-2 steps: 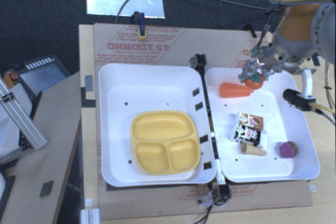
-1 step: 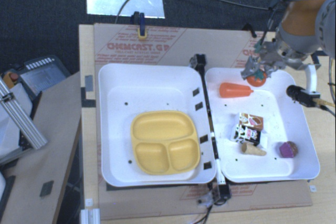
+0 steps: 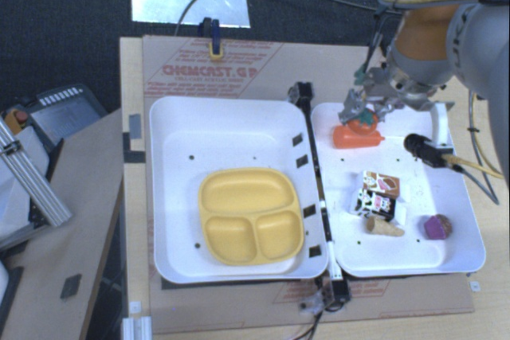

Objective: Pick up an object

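The tool [image 3: 360, 114] hangs just over an orange toy [image 3: 356, 139] in the upper part of the right bin [image 3: 472, 249]. How far it is open cannot be told.

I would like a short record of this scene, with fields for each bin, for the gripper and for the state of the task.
left bin: one yellow divided plate, three compartments
right bin: orange toy at the far left; printed carton in the middle; tan piece just in front of the carton; purple object near right
gripper: low over the orange toy, at its top
task state: orange toy seems to rest on the bin floor, not lifted
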`<state>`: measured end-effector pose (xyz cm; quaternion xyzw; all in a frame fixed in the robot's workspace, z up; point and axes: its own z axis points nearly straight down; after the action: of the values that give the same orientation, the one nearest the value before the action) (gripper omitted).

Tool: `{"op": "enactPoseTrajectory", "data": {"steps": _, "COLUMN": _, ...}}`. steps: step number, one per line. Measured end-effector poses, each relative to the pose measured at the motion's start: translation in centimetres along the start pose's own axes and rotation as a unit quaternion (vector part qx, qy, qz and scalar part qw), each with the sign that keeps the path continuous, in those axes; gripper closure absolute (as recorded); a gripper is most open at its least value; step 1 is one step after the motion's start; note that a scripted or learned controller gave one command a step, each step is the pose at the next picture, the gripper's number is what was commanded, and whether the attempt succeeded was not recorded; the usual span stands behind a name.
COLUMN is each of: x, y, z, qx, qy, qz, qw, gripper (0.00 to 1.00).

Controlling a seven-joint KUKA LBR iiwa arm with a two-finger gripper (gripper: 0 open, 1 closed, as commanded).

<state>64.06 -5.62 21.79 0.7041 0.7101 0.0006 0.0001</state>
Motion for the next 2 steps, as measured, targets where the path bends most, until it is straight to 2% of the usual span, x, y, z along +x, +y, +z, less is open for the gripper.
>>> {"op": "enactPoseTrajectory", "data": {"steps": 1, "x": 5.7, "y": 0.0, "z": -1.1, "qx": 0.000, "qy": 0.000, "qz": 0.001, "qw": 1.0000, "gripper": 1.00}}
{"op": "enactPoseTrajectory", "data": {"steps": 2, "x": 10.2, "y": 0.4, "z": -0.3, "qx": -0.001, "qy": 0.000, "qz": 0.001, "qw": 1.0000, "gripper": 1.00}}
